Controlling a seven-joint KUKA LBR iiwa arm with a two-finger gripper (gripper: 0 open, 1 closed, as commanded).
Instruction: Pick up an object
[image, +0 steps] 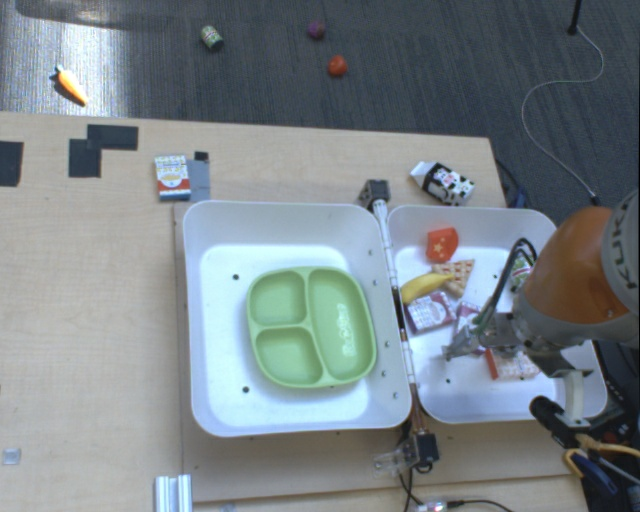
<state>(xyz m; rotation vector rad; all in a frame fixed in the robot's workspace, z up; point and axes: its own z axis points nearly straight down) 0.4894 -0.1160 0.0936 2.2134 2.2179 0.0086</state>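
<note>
Robot claw (468, 342) lowered into the right bin (540, 225) among small items (432, 314), poised for picking; its opening cannot be told.

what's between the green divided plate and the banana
In the camera view, the touching rims of the two white bins run between the green divided plate and the banana; otherwise just bare white bin floor.

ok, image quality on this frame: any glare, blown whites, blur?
Camera view: bright glare patch on the floor at upper left; the left bin reads near blown-out white, with soft shadow along its inner walls; the green tray is evenly lit; the small items by the gripper in the right bin are soft and hard to resolve.
</note>
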